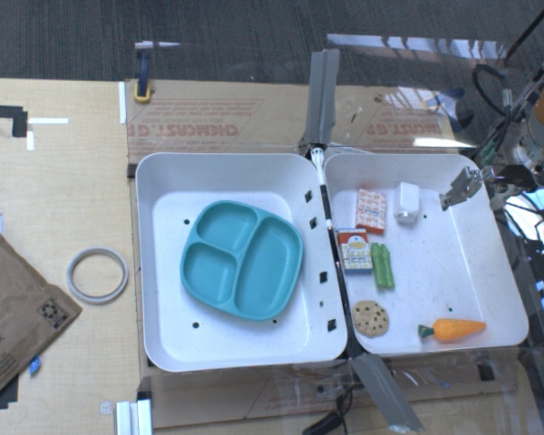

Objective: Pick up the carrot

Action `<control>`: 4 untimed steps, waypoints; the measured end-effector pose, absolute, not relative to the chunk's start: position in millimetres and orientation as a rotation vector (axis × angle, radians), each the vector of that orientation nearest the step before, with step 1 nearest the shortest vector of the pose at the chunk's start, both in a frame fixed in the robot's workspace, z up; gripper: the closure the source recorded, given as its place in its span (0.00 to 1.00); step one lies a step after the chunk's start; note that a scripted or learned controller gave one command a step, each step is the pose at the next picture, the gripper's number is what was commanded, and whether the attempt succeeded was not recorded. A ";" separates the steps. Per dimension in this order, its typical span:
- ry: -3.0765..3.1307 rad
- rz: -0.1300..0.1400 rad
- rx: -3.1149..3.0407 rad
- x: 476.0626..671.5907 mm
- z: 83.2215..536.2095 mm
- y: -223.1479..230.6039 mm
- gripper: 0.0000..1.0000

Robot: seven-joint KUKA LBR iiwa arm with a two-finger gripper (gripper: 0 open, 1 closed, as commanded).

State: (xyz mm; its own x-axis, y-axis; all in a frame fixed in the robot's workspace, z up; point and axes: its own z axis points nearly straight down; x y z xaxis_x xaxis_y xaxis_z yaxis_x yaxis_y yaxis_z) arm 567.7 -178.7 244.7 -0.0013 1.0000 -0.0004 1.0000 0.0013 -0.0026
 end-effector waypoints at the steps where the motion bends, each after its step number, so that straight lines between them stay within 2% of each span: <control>1: -2.154 0.003 -2.285 489.3 230.1 -195.6 0.00; 2: -2.444 0.001 -1.972 478.2 231.4 -184.4 0.00; 3: -2.630 0.001 -1.715 477.6 170.4 -204.6 0.00; 4: -2.781 0.000 -1.456 477.5 147.4 -192.8 0.00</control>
